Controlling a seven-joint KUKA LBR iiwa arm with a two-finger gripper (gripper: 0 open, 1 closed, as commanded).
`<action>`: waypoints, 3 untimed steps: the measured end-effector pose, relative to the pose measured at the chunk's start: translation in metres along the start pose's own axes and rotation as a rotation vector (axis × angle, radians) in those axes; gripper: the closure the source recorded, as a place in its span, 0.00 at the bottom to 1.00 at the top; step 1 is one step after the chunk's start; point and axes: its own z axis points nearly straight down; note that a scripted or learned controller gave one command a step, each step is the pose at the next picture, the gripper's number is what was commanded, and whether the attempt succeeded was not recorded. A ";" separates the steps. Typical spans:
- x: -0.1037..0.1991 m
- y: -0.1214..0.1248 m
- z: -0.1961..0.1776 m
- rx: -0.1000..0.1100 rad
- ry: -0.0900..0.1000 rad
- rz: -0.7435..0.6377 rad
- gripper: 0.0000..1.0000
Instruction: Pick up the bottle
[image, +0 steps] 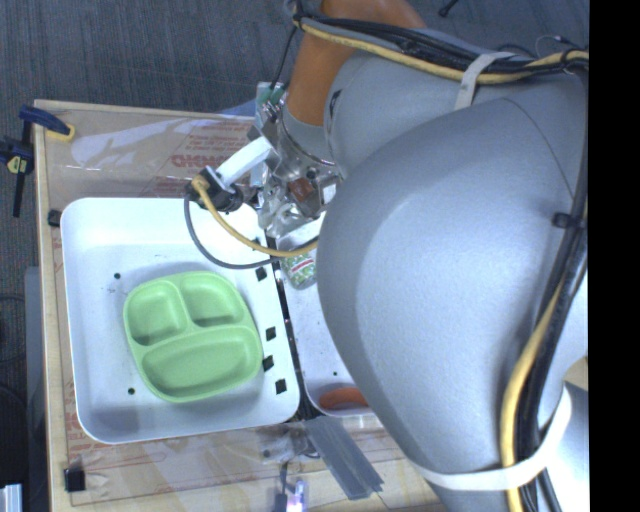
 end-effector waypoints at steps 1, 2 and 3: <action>0.048 -0.049 -0.086 -0.001 0.000 -0.310 1.00; 0.012 -0.033 -0.161 -0.004 0.000 -0.883 1.00; 0.074 -0.089 -0.131 -0.004 -0.002 -0.662 1.00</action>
